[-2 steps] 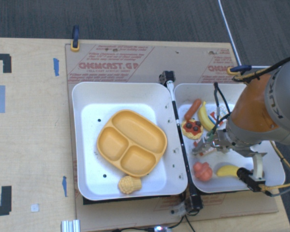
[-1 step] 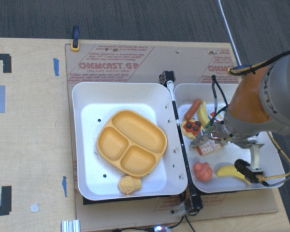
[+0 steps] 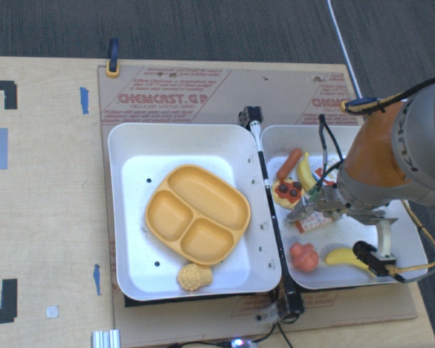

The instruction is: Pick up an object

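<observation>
The arm sits over the right bin [image 3: 419,256], the gripper [image 3: 313,207] low among the toy food — whether it is open or closed cannot be told. Candidate objects: a yellow banana [image 3: 346,257] at 5 o'clock of the gripper, a pink rounded fruit [image 3: 304,257] at 6 o'clock, a small tart [image 3: 288,193] at 10 o'clock. All look like light, stiff moulded plastic, smooth and likely slippery. The banana is best taken across its narrow middle. In the left bin [image 3: 123,194] lie a matte orange divided plate [image 3: 197,213] and a bumpy yellow corn piece [image 3: 194,275].
</observation>
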Robot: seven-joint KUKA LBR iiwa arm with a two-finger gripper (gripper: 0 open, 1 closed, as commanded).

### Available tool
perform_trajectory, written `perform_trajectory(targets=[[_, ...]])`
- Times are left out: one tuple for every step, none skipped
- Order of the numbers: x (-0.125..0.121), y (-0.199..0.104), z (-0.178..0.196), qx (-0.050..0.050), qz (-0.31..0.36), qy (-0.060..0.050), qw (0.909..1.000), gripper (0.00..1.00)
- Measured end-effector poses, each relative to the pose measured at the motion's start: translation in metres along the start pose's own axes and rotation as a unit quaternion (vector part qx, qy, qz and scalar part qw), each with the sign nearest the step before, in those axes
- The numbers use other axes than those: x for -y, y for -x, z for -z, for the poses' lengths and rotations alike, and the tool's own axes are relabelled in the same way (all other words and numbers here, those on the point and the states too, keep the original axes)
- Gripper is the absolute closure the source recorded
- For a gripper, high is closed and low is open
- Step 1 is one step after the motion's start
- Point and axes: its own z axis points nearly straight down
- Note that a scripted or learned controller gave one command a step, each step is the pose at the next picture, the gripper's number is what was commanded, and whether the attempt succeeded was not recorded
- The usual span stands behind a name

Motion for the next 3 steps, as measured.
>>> perform_trajectory(targets=[[0.016,-0.002,0.0,0.0,0.0,0.0,1.0,0.0],[0.005,0.001,0.0,0.0,0.0,-0.001,1.0,0.0],[-0.019,-0.002,0.0,0.0,0.0,0.0,1.0,0.0]])
